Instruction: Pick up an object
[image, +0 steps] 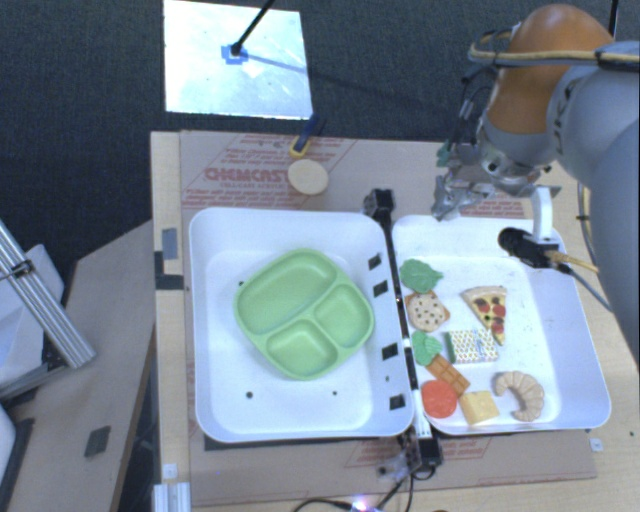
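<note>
My gripper (452, 205) hangs above the right bin's (585, 330) far rim (finger state: I cannot tell). The toy foods crowd together; I risk nudging neighbours.

arm (590, 100) cut off at right edge

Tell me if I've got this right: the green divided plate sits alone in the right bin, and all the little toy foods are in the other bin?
Not quite. The camera view shows the green divided plate in the left bin; the toy foods, such as the pizza slice and croissant, lie in the right bin.
</note>
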